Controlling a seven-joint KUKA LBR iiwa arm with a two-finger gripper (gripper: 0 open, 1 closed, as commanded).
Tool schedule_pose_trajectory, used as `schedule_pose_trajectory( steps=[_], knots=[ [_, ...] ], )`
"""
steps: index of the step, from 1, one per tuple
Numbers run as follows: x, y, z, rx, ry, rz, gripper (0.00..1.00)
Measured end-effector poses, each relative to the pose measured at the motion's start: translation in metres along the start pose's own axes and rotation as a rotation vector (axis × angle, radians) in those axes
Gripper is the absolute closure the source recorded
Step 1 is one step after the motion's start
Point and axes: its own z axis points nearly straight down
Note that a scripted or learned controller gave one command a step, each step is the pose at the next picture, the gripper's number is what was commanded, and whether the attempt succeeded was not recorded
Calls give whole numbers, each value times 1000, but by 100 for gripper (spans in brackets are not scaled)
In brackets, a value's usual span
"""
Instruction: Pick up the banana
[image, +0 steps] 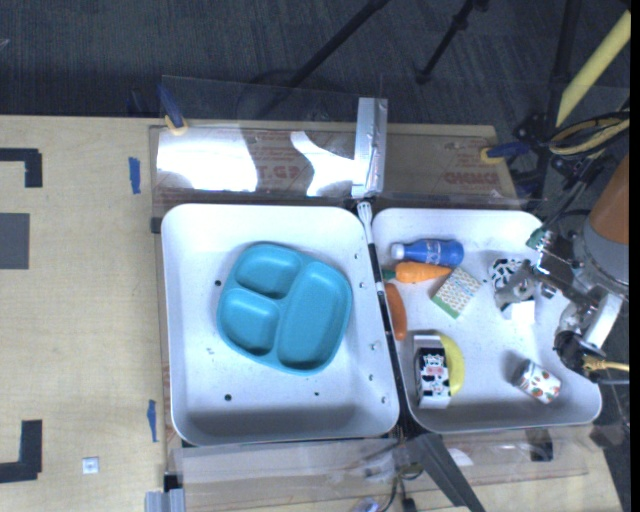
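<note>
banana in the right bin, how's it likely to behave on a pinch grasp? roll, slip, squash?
The banana is curved and lying flat, so it probably won't roll, though it may pivot if nudged. Its skin looks smooth, so a pinch on the rounded back could slip. The black-and-white box lies against its left side, likely blocking a finger there. Looks like a toy, probably light, but stiffness can't be told.

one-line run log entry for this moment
task: pick banana | banana: right bin, untouched | gripper: above far-right side, away from banana
</note>
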Motion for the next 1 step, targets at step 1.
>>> schedule_pose_trajectory(
  steps=[1],
  knots=[
    [33, -48, 123, 1, 1, -156, 0]
  ],
)
